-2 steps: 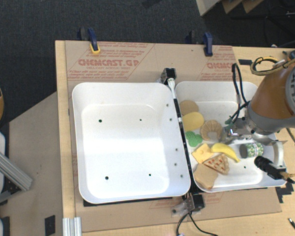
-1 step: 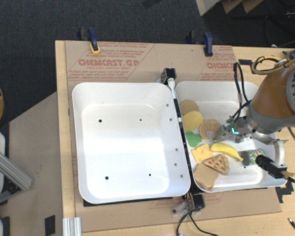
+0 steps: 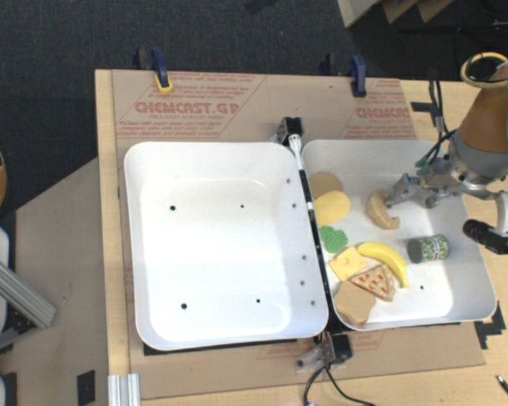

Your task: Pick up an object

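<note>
The right bin (image 3: pixel 457 307) holds several toy foods. A tan, curved pastry piece (image 3: pixel 381 210) lies near its middle. Just to the right of it and slightly above, my gripper (image 3: pixel 416 196) hangs over the bin floor, open, with nothing between its fingers. A small green can (image 3: pixel 428 249) lies on its side below the gripper. Toward the bin's left side are a banana (image 3: pixel 384 259), a pizza slice (image 3: pixel 372 281), a yellow cheese wedge (image 3: pixel 345 264), a bread slice (image 3: pixel 353 304), a green leafy piece (image 3: pixel 334 238), a yellow round piece (image 3: pixel 332 205) and a tan disc (image 3: pixel 325 183).
The left bin (image 3: pixel 152 227) sits beside the right one, their rims meeting along a black-clipped divider (image 3: pixel 308 218). The grey arm with its orange band (image 3: pixel 489 121) enters from the right, and a black part (image 3: pixel 488 235) sticks out below it. Cardboard (image 3: pixel 237 104) underlies both bins.
</note>
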You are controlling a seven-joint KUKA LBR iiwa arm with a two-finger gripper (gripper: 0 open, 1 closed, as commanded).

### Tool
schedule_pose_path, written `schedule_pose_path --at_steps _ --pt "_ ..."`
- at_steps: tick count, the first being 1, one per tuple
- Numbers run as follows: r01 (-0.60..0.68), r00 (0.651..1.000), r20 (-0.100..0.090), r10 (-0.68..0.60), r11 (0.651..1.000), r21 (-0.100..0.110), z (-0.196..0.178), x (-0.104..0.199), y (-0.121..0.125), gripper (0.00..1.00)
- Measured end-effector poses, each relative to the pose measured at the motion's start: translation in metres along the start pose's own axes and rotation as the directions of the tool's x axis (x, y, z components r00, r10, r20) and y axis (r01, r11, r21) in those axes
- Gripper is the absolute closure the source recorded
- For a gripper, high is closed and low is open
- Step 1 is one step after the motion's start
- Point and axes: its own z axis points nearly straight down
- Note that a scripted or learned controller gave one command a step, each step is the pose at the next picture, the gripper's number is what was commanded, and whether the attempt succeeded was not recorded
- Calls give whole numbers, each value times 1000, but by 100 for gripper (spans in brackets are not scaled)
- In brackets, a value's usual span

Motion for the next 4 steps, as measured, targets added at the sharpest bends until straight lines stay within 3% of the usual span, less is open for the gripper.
schedule_pose_path --at_steps 1,2,3,4 --pt "6 1000 11 -6 1000 -12 -52 80 54 0" --pt "-3 1000 6 3 1000 9 5 85 -36 0" --pt "5 1000 11 -4 1000 -12 1 111 49 0" --pt "-2 1000 8 2 1000 4 2 127 -18 0"
